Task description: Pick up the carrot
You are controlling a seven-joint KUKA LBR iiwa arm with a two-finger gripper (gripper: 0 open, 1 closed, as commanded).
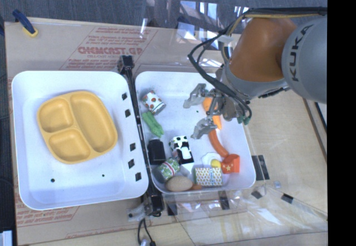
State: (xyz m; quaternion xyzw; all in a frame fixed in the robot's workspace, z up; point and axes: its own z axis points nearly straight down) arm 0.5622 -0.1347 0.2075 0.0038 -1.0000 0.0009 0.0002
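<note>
A: State the arm's pose.

B: The grey arm (300,44) enters from the right, its orange band over the right bin's far right corner. The gripper (202,111) hangs above the middle of the right bin (167,86), pointing left. Its two fingers (196,97) are spread apart, with nothing between them.

A: Location of the carrot?

B: The carrot (217,142) lies in the right bin near the right wall, running from beside the gripper body down toward the near right corner. The fingers sit just left of its upper end; contact cannot be determined.

A: List the containers, left to right.

B: Two white bins stand side by side. The left bin (28,178) holds one yellow divided plate (77,126) with three compartments, placed toward its left wall.

A: Contents of the right bin?

B: Near the left wall: one small red-and-white can (152,101), one green vegetable piece (153,124), one black block (156,151). At centre: one black-and-white cow-patterned item (181,149). Along the near edge: one green-labelled can (168,169), one tan rounded item (179,183), one patterned box (208,176), one fried egg piece (211,161) and one red box (230,164), which is just beside the carrot's lower end.

A: Totals?

B: One arm, one gripper, two bins, one plate, one carrot, two cans, two boxes.
</note>
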